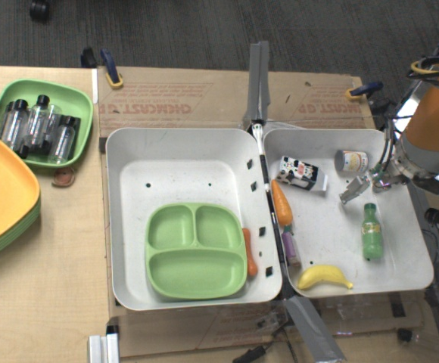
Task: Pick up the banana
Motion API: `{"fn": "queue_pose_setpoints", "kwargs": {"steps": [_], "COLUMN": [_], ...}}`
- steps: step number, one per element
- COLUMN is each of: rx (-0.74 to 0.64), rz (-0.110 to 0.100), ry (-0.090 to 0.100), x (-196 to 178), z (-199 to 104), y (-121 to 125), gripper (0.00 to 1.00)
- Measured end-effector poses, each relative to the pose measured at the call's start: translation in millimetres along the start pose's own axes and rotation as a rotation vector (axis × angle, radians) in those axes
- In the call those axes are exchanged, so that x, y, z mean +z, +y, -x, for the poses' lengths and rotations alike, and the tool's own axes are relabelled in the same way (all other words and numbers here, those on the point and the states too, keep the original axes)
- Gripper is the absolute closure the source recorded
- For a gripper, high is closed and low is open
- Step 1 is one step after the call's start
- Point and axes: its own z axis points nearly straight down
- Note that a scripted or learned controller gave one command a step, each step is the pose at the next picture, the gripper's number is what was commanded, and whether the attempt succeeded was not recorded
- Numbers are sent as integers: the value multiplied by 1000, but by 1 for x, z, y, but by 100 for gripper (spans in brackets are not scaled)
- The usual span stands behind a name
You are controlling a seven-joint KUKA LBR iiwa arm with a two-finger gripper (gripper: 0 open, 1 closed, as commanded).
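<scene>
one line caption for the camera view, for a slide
Gripper hovers over the right bin, above a green bottle; banana lies untouched near the front edge.

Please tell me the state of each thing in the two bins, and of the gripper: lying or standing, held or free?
banana: lying free, near front edge of right bin.
green bottle: lying on its side, free.
carrot: lying by the divider, free.
small can: tipped on its side, free.
black-and-white box: lying flat, free.
green divided plate: flat in left bin.
gripper: above right bin, holding nothing.
</scene>
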Motion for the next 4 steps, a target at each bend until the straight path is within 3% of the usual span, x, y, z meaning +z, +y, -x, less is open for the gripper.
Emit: {"fn": "queue_pose_setpoints", "kwargs": {"steps": [1, 2, 3, 4], "rx": [145, 654, 257, 260], "rz": [3, 2, 0, 1], "ry": [-6, -8, -6, -7], "x": [-2, -39, -3, -13], "z": [8, 7, -6, -5], "y": [46, 69, 38, 38], "gripper": [0, 0, 0, 100]}}
